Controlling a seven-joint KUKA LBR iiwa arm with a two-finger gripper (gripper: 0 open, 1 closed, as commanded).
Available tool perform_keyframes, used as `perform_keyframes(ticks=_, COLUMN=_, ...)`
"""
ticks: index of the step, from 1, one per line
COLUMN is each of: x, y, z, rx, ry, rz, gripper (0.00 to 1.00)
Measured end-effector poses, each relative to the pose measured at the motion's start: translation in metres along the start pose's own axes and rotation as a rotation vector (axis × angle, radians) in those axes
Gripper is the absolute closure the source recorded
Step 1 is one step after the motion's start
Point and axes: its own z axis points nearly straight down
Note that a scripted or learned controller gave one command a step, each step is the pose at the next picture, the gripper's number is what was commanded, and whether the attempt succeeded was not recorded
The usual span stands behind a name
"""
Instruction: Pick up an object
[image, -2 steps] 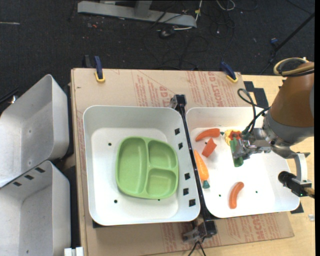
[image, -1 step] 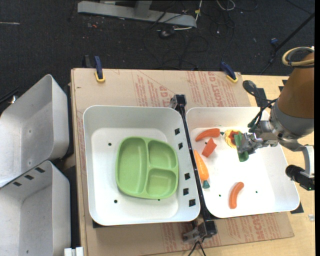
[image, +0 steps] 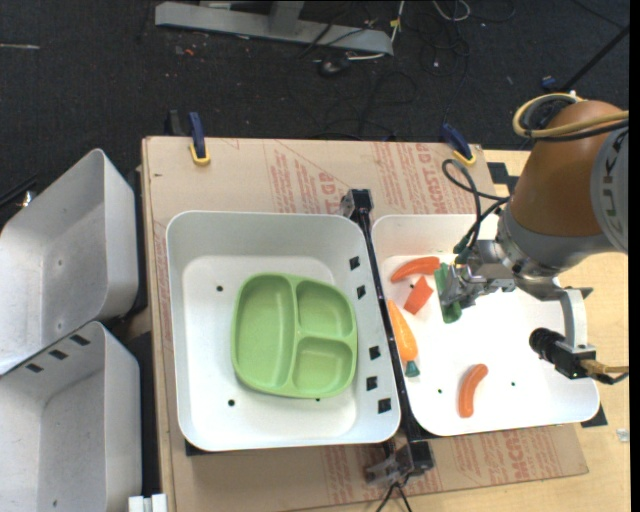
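Note:
The right bin (image: 540, 400) holds several orange items. A curved orange piece (image: 414, 267) lies near its back left corner, with a small red-orange wedge (image: 418, 296) just in front of it. A carrot (image: 402, 334) with a green end lies along the left wall. An orange sausage shape (image: 471, 389) sits toward the front. My gripper (image: 452, 295) hangs low over the bin's left half, just right of the wedge. A small dark green part (image: 452, 310) shows at its tip, and I cannot tell whether that is an object.
The left bin (image: 190, 300) holds a light green divided plate (image: 295, 335). A black divider (image: 378, 300) runs between the two bins. The grey and orange arm (image: 565, 190) covers the right bin's back right. Two white tubs (image: 60, 330) stand left of the bench.

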Motion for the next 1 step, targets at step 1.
perform_keyframes(ticks=1, x=0.0507, y=0.0199, z=0.0092, rx=-0.002, ry=0.000, rz=0.000, gripper=1.00)
